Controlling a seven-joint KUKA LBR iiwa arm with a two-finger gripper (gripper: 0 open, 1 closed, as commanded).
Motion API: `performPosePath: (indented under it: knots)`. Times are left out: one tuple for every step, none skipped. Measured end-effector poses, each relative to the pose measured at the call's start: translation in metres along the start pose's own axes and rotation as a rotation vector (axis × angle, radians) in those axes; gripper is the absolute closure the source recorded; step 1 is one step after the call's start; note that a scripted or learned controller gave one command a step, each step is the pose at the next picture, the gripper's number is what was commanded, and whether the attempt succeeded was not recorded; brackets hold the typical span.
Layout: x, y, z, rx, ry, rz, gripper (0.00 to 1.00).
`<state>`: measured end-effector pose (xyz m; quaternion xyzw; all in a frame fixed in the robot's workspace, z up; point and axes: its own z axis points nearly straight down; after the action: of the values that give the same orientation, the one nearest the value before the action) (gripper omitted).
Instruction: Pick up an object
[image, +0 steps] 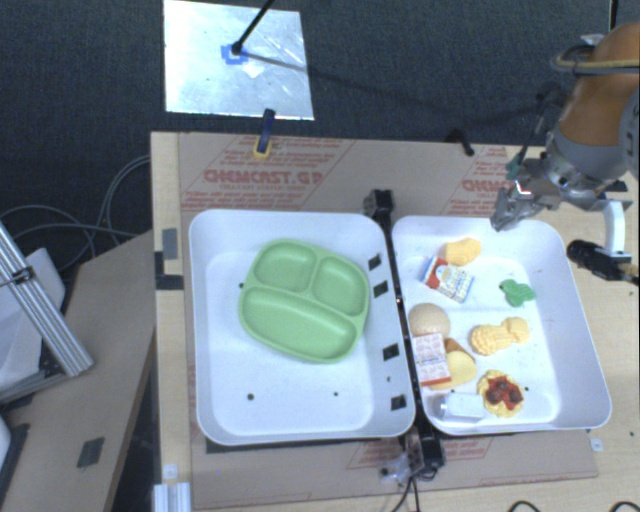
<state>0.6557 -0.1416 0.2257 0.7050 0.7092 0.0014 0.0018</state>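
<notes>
The grey arm with its orange band (600, 95) comes in at about two o'clock of the view, and its pincer (505, 215) hangs over the far rim of the right bin (585, 330), near that bin's twelve o'clock edge. Whether the pincer is released or clenched cannot be told from here; its tip is small and dark against the rim, and nothing shows gripped in it.

The right bin carries all the loose toy food. A yellow pastry-like piece (462, 250) lies just at seven o'clock from the pincer, nearest to it. Touching that piece's lower side is a small red, white and blue packet (448, 280). A small green piece (517, 292) sits at four o'clock from the packet, apart from it. Toward the bin's middle is a round beige bun (429, 320), and just beneath it a white and red striped packet (431, 360) lies beside a yellow piece (462, 368). A corn-coloured lumpy item (498, 336) lies at three o'clock of the bun. At the bin's six o'clock corner sit a yellow tart with red topping (501, 392) and a flat white item (462, 406) beside it.

The left bin (215, 300) holds a green divided plate (305, 300) with three compartments, lying flat near its centre. Both bins rest on a cardboard sheet (290, 170) on the desk.
</notes>
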Motion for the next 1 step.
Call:
performPosePath:
  knots:
    - [0.0547, 0.0082, 0.0077, 0.002, 0.002, -0.003, 1.0]
